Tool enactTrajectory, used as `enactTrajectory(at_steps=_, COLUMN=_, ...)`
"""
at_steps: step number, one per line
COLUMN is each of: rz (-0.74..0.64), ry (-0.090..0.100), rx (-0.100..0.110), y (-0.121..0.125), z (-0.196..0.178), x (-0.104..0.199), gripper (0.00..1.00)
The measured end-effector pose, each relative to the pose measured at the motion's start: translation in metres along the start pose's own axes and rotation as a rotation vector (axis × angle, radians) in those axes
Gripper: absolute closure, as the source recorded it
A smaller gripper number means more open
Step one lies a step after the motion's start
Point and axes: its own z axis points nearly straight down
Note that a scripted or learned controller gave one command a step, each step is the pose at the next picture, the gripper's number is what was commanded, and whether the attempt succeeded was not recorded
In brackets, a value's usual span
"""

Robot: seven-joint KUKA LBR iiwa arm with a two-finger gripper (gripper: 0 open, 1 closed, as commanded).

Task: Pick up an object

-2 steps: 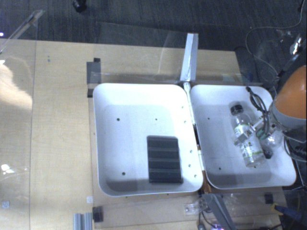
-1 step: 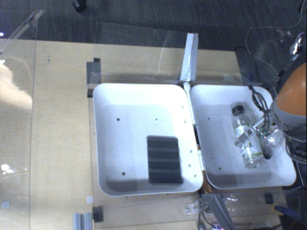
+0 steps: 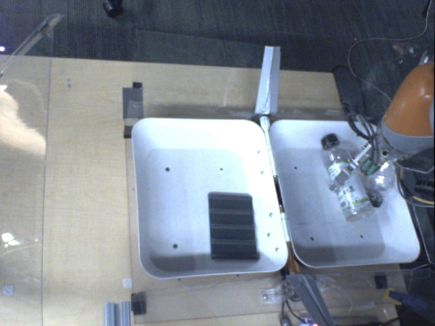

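Over the right bin (image 3: 408,246) the gripper (image 3: 369,160) sits by a clear bottle (image 3: 344,182); its jaw state I cannot tell. Left bin (image 3: 153,182) holds a black ridged block (image 3: 232,226).

the two bins, left (image 3: 153,182) and right (image 3: 299,182), are seen as smooth white plastic with a soft sheen. a matt black ribbed block (image 3: 233,225) looks like rubber or foam. a clear, glossy plastic bottle (image 3: 345,182) is noted. the bench (image 3: 75,202) is pale wood, overlaid at left by a transparent sheet (image 3: 24,100).
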Motion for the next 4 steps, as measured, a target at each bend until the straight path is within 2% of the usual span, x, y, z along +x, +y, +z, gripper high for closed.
enactTrajectory(at_steps=1, rz=-0.083, ry=0.058, rx=0.045, y=0.018, z=0.004, x=-0.024, gripper=0.0)
enactTrajectory(at_steps=2, rz=-0.335, ry=0.035, rx=0.034, y=0.028, z=0.007, x=-0.034, gripper=0.0)
enactTrajectory(at_steps=3, rz=-0.335, ry=0.044, rx=0.035, y=0.029, z=-0.002, x=-0.031, gripper=1.0)
enactTrajectory(at_steps=4, rz=-0.323, ry=-0.028, rx=-0.005, y=0.021, z=0.005, x=-0.012, gripper=1.0)
